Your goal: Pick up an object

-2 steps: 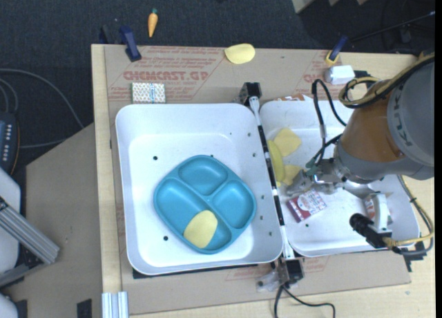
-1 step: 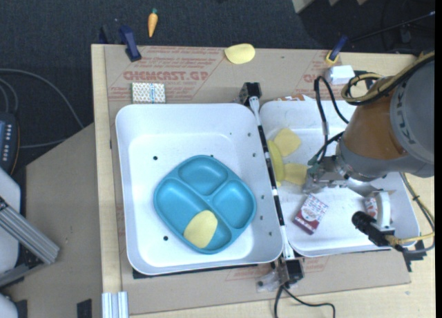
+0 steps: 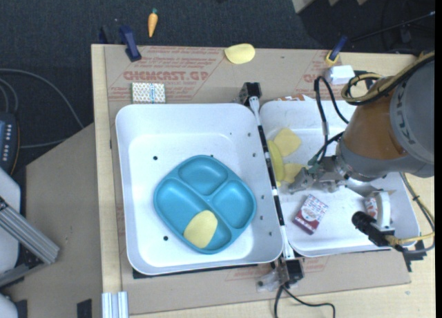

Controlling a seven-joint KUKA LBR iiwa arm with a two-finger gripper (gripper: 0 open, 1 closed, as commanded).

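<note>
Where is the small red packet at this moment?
The red packet lies in the right bin, near its front-left part, just below the gripper and right of the divider between the bins.

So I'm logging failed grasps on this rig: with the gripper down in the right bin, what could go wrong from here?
1. The gripper sits low beside the yellow soft pieces, close to the black divider rail between the bins; it may scrape that wall or pinch nothing.
2. The small red and white box lies flat just below the gripper, so it might get nudged away instead of grasped.
3. Loose black cables hang near the wrist and could snag.
</note>
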